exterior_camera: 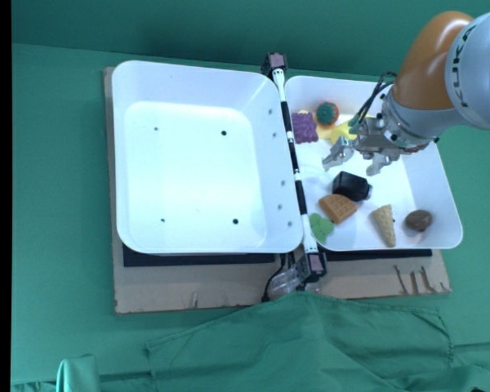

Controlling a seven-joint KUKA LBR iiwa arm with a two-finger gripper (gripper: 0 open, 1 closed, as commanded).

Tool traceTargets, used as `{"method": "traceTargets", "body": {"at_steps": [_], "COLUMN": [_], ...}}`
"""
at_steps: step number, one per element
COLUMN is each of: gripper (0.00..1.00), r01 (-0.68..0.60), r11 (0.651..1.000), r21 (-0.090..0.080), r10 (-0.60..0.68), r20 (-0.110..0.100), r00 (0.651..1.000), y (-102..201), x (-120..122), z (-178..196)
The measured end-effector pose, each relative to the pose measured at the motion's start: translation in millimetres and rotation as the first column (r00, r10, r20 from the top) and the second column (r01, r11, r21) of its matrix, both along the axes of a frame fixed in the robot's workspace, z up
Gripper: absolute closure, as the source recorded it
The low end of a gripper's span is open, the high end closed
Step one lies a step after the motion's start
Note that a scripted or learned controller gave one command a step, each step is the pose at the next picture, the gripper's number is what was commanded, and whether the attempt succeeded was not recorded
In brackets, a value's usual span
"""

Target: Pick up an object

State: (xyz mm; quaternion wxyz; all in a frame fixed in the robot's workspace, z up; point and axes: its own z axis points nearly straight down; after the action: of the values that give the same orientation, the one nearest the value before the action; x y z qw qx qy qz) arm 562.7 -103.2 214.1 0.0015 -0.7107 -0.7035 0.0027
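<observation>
Reaching in from 3 o'clock, the arm [453, 64] holds its gripper [358, 158] over the right bin [437, 188], fingers spread, pinching nothing. Directly below, at 6 o'clock, lies a black block [350, 185], long axis running 10 to 4 o'clock. Right bin contents: purple piece [304, 126], red-green ball [327, 113], yellow piece [340, 130] partly under the gripper, waffle [337, 207], green piece [320, 224], cone [384, 224] with tip toward 5 o'clock, brown lump [417, 219]. Left bin [147, 80] sits at 9 o'clock. Green cloth [310, 345] lies at 6 o'clock.
</observation>
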Motion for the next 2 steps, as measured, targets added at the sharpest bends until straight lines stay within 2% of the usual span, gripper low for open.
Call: {"method": "traceTargets", "body": {"at_steps": [1, 2], "gripper": [0.0, 0.0], "r01": [-0.002, -0.011], "r11": [1.0, 1.0], "r21": [0.001, -0.001], "r10": [0.002, 0.011], "r20": [0.032, 0.015], "r00": [0.999, 1.0], "y": [-35, -16], "x": [-50, 8], "z": [-26, -17]}}
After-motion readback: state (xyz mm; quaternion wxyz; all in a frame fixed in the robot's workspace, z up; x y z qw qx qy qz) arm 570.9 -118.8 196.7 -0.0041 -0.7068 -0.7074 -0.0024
